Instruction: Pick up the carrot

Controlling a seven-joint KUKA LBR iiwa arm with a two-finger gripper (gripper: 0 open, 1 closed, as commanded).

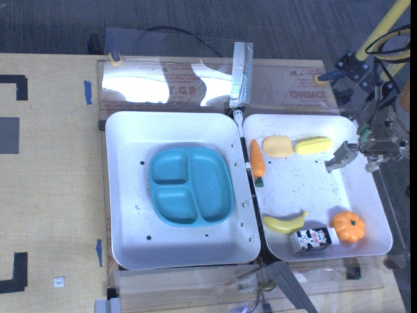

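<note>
Bench (45, 175) — carrot (257, 160) unlabelled, unheld

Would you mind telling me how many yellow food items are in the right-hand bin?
3: a pale yellow piece beside the carrot, a lemon-yellow piece to its right, and a banana near the front.

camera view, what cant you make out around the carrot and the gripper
- Gripper: small and blurred at the right bin's far side; finger state unreadable.
- Carrot: its green end sits against the bin wall, so contact there is unclear.
- Milk carton: print too small to read.
</note>
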